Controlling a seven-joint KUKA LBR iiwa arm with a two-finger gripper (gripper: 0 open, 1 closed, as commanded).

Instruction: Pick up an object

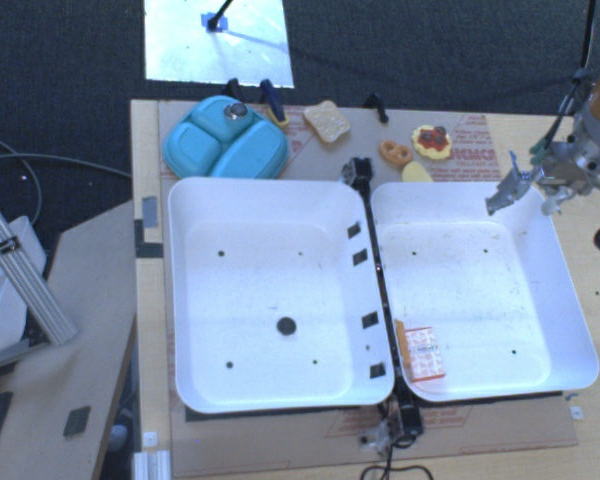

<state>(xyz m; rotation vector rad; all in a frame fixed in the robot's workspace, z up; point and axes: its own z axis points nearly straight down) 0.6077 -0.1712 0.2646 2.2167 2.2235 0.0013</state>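
Packet: small orange-and-white packet, lying flat in the right bin, near-left corner, against the wall beside the divider.
Long axis: roughly along the divider, far to near.
Claw: claw over the right bin's far-right rim, apart from everything; spread or pressed together, cannot tell.
Bearing: packet lies well down and left of the claw, diagonally across the bin.
Other candidate: dark disc in the left bin, farther off.

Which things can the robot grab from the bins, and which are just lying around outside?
For the job:
gripper, over the right bin's far corner
orange packet in the right bin
dark disc in the left bin

Just lying about, behind the bins:
blue dish
toast
pretzel
pizza
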